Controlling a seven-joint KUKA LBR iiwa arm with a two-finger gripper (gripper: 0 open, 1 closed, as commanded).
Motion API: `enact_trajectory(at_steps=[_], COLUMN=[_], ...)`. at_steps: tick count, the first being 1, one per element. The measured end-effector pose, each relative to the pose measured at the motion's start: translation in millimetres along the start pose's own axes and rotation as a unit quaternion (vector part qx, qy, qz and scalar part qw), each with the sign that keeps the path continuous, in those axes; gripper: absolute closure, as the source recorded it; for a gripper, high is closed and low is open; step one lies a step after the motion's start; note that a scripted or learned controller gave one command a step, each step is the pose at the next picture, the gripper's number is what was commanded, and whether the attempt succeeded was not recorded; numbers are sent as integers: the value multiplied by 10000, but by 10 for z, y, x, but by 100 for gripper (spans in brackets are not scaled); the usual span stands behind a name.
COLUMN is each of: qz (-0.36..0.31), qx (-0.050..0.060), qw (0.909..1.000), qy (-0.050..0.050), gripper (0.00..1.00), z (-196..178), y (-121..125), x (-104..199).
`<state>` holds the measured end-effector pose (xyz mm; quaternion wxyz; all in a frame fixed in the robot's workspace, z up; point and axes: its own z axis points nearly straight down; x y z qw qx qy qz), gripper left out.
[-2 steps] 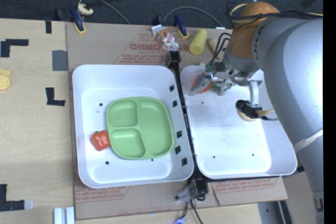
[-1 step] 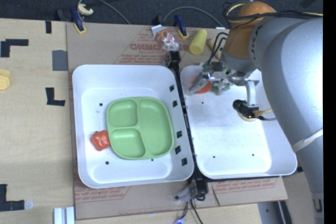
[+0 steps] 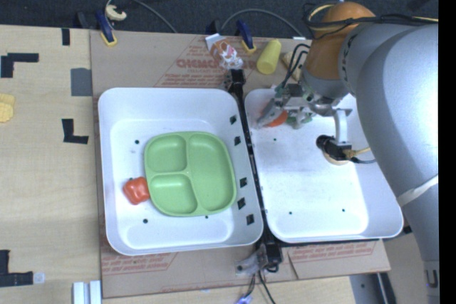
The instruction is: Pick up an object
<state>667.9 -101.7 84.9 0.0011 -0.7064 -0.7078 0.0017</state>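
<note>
My gripper [image 3: 283, 114] is down in the far left corner of the right bin [image 3: 320, 210]. A small orange-red object [image 3: 277, 119] lies right at its tip, partly hidden by the gripper. Whether it is gripped is unclear from this angle. In the left bin [image 3: 117, 117] a green divided plate [image 3: 191, 173] lies flat near the middle. Another small orange-red object [image 3: 136, 189] rests on the bin floor against the plate's left edge.
A yellow cylinder [image 3: 268, 57] and a small red and white item [image 3: 226, 53] lie on the cardboard beyond the bins. The big grey arm [image 3: 399, 103] covers the right side of the right bin. Clips sit along the divider [image 3: 246, 153] between the bins.
</note>
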Motion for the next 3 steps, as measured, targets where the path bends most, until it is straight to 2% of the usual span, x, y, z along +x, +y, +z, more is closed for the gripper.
enact_trajectory(at_steps=[1,2,3], qz=[0,0,-3], qx=[-2,-16,-18], qw=[10000,10000,10000], qy=[3,0,-7], gripper=[0,0,100], z=[-4,-1,-105], y=[1,5,7], x=[-238,42,39])
